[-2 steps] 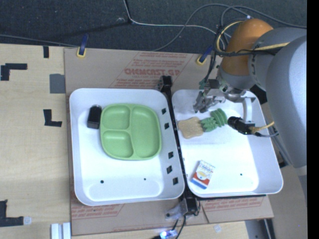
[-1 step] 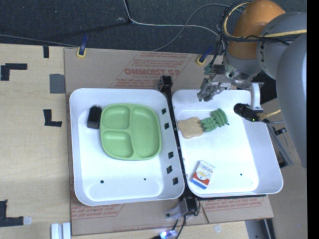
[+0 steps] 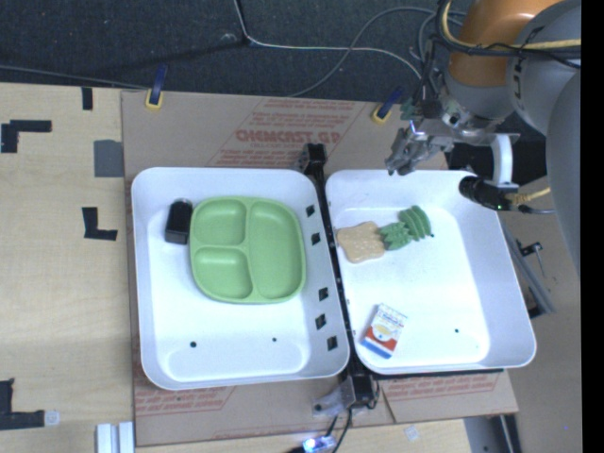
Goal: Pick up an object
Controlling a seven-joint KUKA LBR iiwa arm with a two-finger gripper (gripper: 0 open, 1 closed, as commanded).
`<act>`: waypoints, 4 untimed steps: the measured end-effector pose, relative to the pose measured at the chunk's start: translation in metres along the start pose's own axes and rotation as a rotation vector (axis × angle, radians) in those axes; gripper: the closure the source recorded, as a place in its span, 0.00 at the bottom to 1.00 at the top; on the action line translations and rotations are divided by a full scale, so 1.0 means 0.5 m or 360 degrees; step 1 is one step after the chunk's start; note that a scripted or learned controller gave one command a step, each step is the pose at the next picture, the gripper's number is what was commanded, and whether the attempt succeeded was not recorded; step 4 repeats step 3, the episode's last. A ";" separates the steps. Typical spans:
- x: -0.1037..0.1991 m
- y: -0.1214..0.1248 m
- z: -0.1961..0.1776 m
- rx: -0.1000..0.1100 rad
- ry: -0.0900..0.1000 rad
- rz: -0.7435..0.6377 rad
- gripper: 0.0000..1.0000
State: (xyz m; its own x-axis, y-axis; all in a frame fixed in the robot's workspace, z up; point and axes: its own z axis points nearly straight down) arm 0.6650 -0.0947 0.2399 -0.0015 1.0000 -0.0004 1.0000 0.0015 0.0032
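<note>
Approaching step: jaws point(image 3: 408, 159), state not discernible, are poised above right bin point(image 3: 491, 300) rim; descent toward green toy point(image 3: 406, 228) is required.

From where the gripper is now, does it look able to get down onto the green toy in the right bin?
Probably yes: the gripper is over the right bin's far rim, and the green toy lies uncovered, touching only the tan piece.

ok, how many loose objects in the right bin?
3. A tan cracker-like piece near the bin's left wall, a green toy touching its right side, and a small carton toward the front. None looks hidden.
</note>
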 end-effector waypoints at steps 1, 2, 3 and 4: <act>0.097 -0.036 0.022 0.0009 0.0001 -0.0005 1.00; 0.201 -0.044 0.008 0.0008 0.0002 -0.0006 1.00; 0.301 -0.063 -0.004 0.0008 0.0003 -0.0008 1.00; 0.301 -0.063 -0.004 0.0008 0.0003 -0.0008 1.00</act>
